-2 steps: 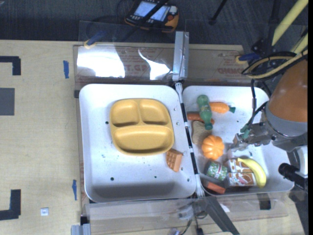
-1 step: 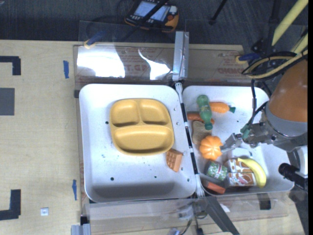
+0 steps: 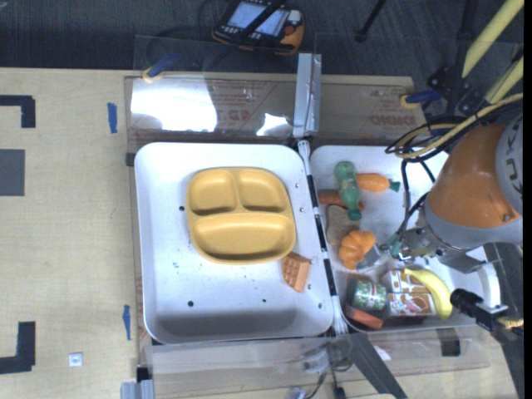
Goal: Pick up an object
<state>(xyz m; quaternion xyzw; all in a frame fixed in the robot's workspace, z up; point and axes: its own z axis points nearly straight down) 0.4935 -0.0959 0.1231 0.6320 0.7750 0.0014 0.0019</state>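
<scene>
the grey arm with its orange band entered from the right edge of the frame and bent down over the right bin, its wrist sitting at the middle right of the picture. the jaws hung low among the clutter in that bin, just right of a small orange pumpkin and just above a printed carton; whether they were open or closed could not be told, and nothing was seen between them. a banana lay against the carton's right side, and a dark can sat to the carton's left, with a reddish piece below it at the bin's lower rim. toward the upper part of the right bin a green bottle lay beside a carrot. the left bin, in the centre of the frame, held a yellow divided tray in its upper half, and a small orange cracker-like piece rested just below the tray's lower right corner, near the wall between the bins. the wooden surface stretched to the left. a handheld controller lay on the floor at the top centre.
</scene>
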